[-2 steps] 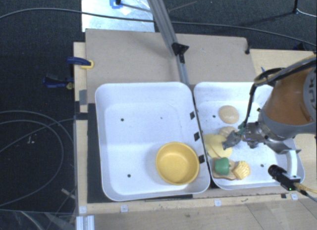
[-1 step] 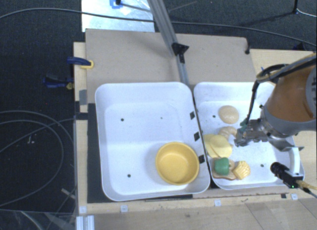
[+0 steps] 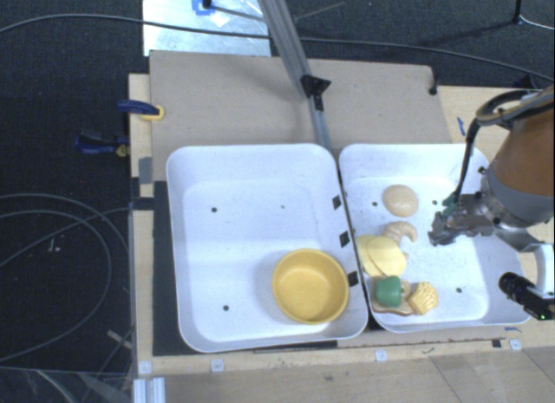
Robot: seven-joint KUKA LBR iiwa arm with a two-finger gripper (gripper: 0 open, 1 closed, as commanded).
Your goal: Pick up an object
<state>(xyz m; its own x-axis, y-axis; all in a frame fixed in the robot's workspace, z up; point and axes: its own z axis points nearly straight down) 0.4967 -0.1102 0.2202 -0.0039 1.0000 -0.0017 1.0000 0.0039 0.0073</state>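
Arm enters from the right; gripper (image 3: 442,228) hangs over the right bin (image 3: 451,163), just beside the small cluster of food pieces. Cannot tell how wide the jaws stand: dark and small from this angle, and nothing is seen between them. No object held as far as the view shows. Candidate objects, all in the right bin: tan bun (image 3: 400,199) near the middle, pale curved piece (image 3: 401,233) just below it, yellow round piece (image 3: 382,256) against the left wall, green block (image 3: 388,289) and yellow ridged piece (image 3: 423,297) near the front wall. Yellow bowl (image 3: 310,285) sits in the left bin (image 3: 225,167), well apart from the gripper. Nearest target, in my judgement, is the curved piece: long axis roughly left-right in view, ends bending downward. It touches or nearly touches the yellow round piece. To grasp well: centre over its mid-arc, close the jaws across the short width rather than along the length, descend straight, avoid nudging its neighbour.
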